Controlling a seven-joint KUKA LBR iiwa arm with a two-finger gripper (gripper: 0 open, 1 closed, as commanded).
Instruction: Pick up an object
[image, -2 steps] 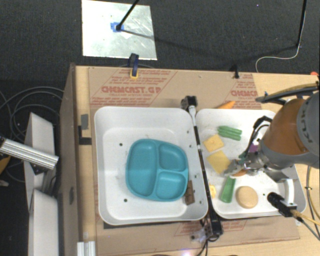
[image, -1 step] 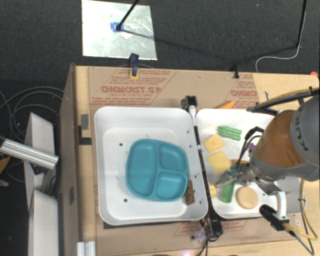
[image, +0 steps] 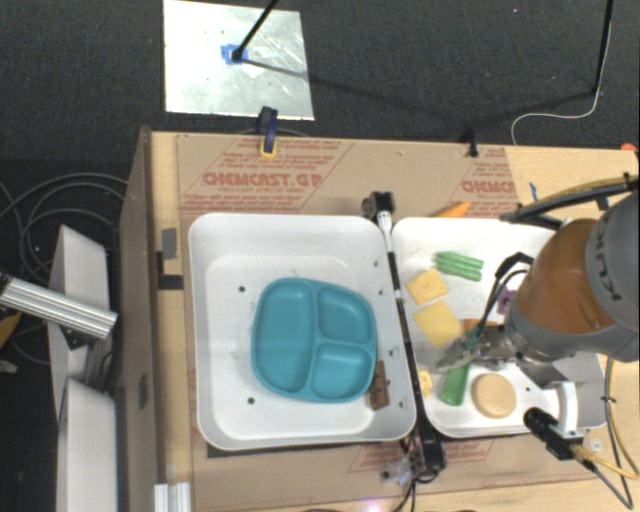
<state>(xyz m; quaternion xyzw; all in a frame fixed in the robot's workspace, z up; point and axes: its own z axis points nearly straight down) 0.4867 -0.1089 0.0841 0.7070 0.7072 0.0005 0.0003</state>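
The right bin (image: 430, 238) holds a green ridged piece (image: 459, 264), two yellow blocks (image: 428, 286) (image: 438, 322), a green cylinder (image: 456, 384), a tan round object (image: 493, 395) and a small yellow bit (image: 425, 381). My gripper (image: 462, 350) hangs low over this bin, just above the green cylinder and right of the lower yellow block. The arm's orange band (image: 560, 290) hides the bin's right part. I see nothing lifted off the bin floor.
The left bin (image: 225, 300) holds a blue sectioned plate (image: 313, 339), with a brown object (image: 380, 384) by the divider. An orange item (image: 452, 210) lies on the cardboard behind the right bin. A black clamp (image: 380, 206) sits where the bins meet.
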